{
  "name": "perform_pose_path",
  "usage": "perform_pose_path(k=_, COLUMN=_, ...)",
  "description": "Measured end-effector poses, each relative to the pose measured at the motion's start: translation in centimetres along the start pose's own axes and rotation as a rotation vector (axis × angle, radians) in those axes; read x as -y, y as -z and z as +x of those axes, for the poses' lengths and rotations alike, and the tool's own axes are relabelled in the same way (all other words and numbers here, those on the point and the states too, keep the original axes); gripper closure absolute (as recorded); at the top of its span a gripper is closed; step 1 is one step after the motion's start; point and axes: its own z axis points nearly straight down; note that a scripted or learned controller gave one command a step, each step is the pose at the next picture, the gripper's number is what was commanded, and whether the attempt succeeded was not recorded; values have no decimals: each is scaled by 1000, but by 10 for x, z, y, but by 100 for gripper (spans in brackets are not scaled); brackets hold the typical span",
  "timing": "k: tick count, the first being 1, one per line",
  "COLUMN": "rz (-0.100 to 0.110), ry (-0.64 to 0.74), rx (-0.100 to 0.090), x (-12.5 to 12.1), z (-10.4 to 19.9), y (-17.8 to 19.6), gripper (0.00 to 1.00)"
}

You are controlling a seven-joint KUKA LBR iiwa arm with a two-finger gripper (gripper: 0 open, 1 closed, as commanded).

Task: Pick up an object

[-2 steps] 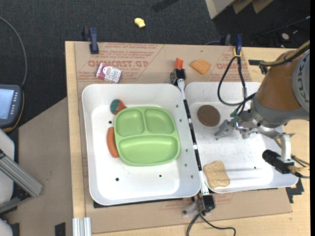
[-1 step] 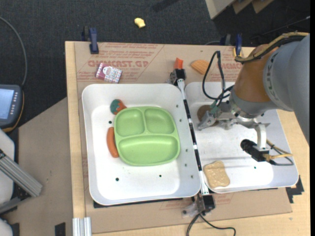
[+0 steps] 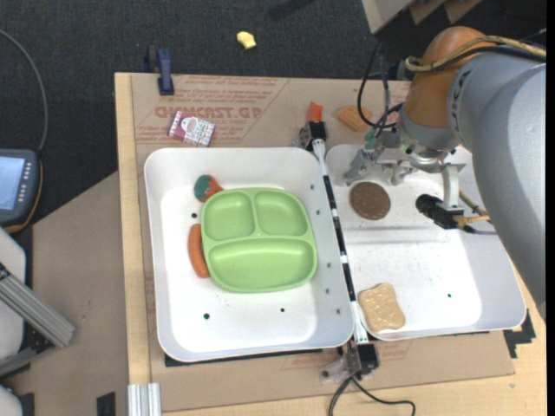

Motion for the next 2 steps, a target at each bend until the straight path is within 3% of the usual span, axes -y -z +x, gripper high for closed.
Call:
perform_pose_path(k=1, rz=14, ry=-5, rx=-3, x=47, z=-1, y=-1, gripper=0)
perform_pose_path(k=2, rz=5, ry=-2, rx=-1, x=25, z=-4, y=-1, gripper=0)
